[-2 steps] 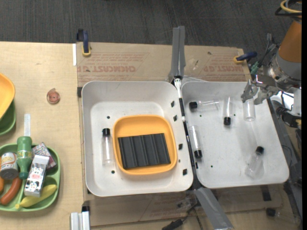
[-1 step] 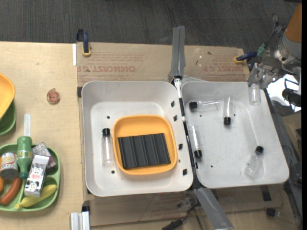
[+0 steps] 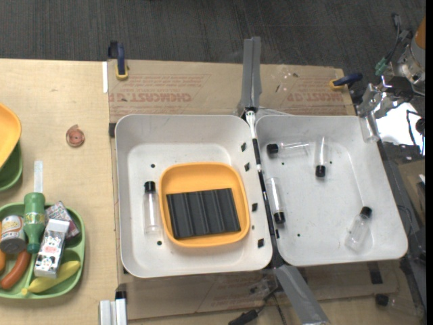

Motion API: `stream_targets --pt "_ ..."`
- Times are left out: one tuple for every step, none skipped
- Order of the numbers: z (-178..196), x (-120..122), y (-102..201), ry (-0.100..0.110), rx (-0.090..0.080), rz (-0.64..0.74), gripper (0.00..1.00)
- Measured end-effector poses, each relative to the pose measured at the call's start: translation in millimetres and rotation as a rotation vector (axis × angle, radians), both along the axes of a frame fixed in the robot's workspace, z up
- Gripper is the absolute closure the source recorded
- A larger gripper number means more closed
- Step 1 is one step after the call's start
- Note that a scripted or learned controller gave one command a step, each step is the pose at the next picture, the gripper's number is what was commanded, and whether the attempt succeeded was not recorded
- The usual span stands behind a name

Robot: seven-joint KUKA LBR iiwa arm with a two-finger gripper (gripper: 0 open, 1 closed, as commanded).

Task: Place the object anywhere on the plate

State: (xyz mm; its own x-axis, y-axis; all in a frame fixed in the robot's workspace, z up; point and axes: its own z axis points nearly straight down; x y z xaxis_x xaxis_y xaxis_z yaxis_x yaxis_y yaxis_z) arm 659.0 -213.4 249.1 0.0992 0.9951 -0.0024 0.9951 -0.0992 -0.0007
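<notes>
Tabletop (image 3: 54, 87): I see two white bins side by side on cardboard.
Left bin (image 3: 135, 147): orange plate (image 3: 203, 175) holding a dark ribbed insert; one clear vial (image 3: 150, 205) lies just left of it, off the plate.
Right bin (image 3: 379, 202): I count four black-capped vials, scattered apart.
Arm (image 3: 406, 59): at the far right edge, above the right bin's corner.
Pincer: I cannot tell its state.
</notes>
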Motion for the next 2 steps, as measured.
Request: stream_targets --pt "33.5 0.3 -4.3 -0.001 0.000 0.211 1.00" --pt "33.5 0.4 -4.1 -0.001 0.000 0.212 0.00"
